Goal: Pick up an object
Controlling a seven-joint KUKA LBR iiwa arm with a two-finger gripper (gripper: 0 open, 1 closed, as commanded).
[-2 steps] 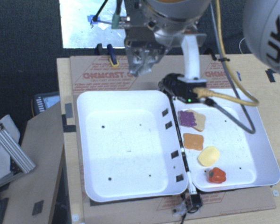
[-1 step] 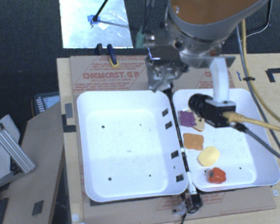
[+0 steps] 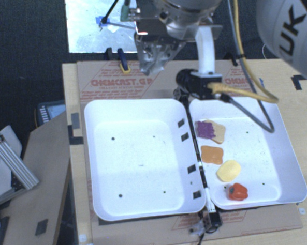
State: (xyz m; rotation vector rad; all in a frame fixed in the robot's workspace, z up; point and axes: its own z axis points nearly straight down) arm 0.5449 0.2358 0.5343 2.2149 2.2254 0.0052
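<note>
1. The pincer [image 3: 149, 61] hangs at the top of the view, above the worktop [image 3: 51, 151] behind the far rim of the left bin [image 3: 98, 110]; whether it is spread or pressed together cannot be told, and nothing shows between its tips.
2. The right bin [image 3: 280, 153] holds four small things in a column near the divider between the two bins.
3. Farthest back lies a purple-and-tan piece [image 3: 210, 131].
4. Just in front of it is an orange slab [image 3: 212, 154].
5. Next comes a yellow piece [image 3: 228, 170], close to the slab.
6. Nearest the front rim sits a red-orange thing [image 3: 237, 192], just beside the yellow piece.
7. A yellow cable [image 3: 245, 94] runs from the arm across the right bin's far rim.
8. All four things lie well apart from the pincer.
</note>
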